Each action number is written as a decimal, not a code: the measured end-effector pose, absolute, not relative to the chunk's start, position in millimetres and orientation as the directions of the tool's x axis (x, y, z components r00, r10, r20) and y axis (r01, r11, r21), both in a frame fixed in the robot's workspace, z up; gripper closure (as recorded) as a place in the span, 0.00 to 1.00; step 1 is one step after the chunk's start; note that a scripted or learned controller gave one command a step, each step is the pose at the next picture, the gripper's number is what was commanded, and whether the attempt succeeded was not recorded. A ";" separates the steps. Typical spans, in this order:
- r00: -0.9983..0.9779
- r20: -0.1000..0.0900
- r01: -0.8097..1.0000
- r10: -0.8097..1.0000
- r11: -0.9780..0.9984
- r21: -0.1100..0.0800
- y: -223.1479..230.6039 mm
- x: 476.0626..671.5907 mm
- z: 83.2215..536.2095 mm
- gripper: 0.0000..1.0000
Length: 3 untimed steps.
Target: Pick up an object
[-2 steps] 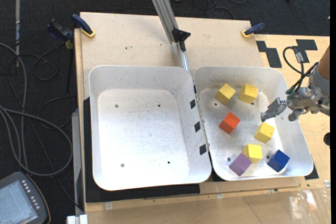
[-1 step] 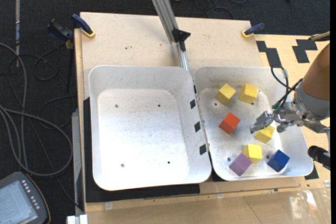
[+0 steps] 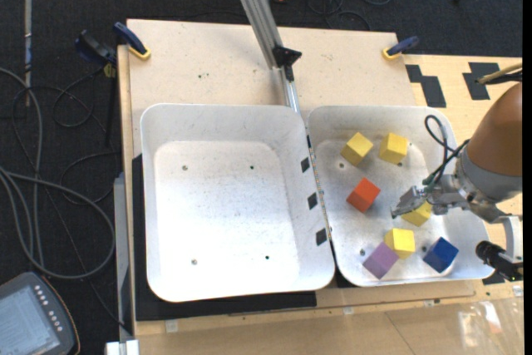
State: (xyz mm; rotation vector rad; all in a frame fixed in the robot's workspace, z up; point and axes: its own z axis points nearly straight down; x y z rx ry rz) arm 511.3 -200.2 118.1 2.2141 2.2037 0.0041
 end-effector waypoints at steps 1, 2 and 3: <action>0.002 -0.011 1.000 1.000 -0.002 0.021 -199.2 513.6 130.5 1.00; -0.003 -0.003 1.000 1.000 0.003 0.008 -200.8 519.6 193.5 1.00; -0.002 -0.002 1.000 1.000 0.002 0.003 -200.9 520.5 201.0 1.00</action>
